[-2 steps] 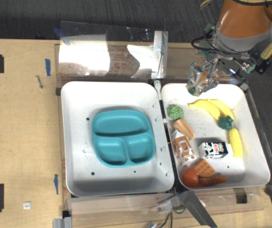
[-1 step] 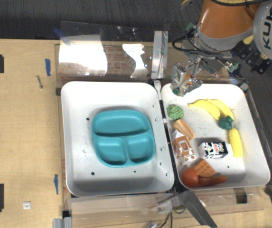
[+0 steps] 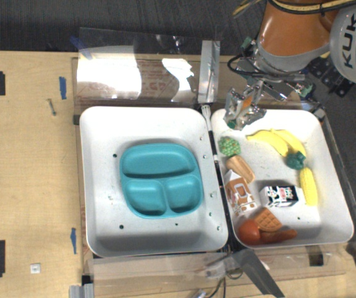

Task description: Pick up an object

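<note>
My gripper hangs over the far left corner of the right bin. A small orange toy with a green end shows between its metal fingers, so it is shut on that toy. Just below lie a yellow banana, a green knobbly toy and a tan bread-like piece. Nearer the front are a black and white carton, a yellow corn-like piece, a small teal piece, a printed packet and a red and brown toy.
The left bin holds a teal divided plate. A clear plastic sheet and an upright divider stand behind the bins. Cables hang around the wrist above the right bin's far edge.
</note>
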{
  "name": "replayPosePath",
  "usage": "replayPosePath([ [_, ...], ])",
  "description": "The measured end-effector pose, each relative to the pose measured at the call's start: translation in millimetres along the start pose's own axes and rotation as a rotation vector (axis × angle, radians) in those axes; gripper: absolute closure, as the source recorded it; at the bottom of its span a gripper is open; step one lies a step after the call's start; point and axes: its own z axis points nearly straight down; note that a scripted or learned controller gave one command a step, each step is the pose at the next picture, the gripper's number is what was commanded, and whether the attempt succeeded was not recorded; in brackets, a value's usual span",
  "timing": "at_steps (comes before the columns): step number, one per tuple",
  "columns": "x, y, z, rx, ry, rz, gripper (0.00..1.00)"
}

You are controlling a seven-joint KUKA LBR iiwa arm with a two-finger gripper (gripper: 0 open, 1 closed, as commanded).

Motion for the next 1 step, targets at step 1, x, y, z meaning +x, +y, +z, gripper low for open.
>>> replayPosePath([
  [1, 24.3, -22.3, -19.2, 0.007, -0.005, -0.175, 1.00],
])
